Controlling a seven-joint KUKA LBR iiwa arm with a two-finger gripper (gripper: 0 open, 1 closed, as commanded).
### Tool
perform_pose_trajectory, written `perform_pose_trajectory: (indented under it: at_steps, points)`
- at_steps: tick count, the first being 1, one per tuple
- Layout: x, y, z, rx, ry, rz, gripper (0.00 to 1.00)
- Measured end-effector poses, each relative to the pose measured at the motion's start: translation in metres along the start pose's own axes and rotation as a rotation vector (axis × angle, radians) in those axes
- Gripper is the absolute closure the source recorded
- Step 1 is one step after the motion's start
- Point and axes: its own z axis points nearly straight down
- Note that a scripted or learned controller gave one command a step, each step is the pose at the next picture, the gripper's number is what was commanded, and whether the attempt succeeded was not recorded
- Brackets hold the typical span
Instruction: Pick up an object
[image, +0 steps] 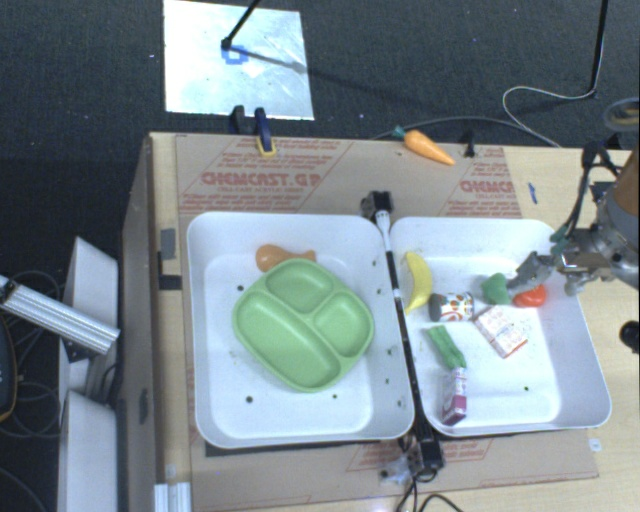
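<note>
Red toy (535, 296) lies in the right bin (590, 400), touching a green toy (495, 288).
We see the gripper (532, 268) spread just above both; it may nudge them apart or grab neither.

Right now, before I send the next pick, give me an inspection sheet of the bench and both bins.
Surface: bench of printed board bearing two white bins, left bin and right bin.
Job's things: right bin holds a banana, small can, green toy, red toy, white carton, green pod, purple-capped tube.
Clutter: green divided plate and orange toy in the left bin; carrot on the bench.
Grippers: gripper over the right bin's far right, beside the red toy.
Cables: one loops on the floor.
Surroundings: dark carpet, shiny sheet.
</note>
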Motion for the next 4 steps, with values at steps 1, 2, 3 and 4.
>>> perform_pose_trajectory:
  at_steps: [1, 2, 3, 4]
  points:
    - [-0.021, 0.035, 0.140, 0.004, 0.001, 0.002, 0.00]
    - [-0.020, 0.062, 0.172, -0.015, -0.002, 0.001, 0.00]
    - [-0.013, 0.107, 0.196, -0.002, 0.000, -0.001, 0.00]
    - [-0.014, 0.108, 0.185, -0.005, -0.001, -0.003, 1.00]
